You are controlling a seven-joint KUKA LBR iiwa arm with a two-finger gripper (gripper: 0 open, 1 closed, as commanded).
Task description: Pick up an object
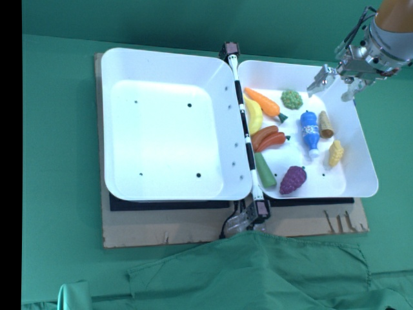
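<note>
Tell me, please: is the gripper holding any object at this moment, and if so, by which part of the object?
Nothing is held. The gripper hangs open over the upper right corner of the right bin, with only bare space between its fingers.

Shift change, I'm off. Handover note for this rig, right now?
Claw: open, holding nothing, hovering over the far right corner of the right bin.
Items: all in the right bin: carrot, banana, broccoli, blue bottle, two sausages, cucumber, grapes, two corn pieces.
Done: nothing picked yet.
Left: descend, grasp one item, lift. Broccoli and bottle lie nearest the claw.
</note>
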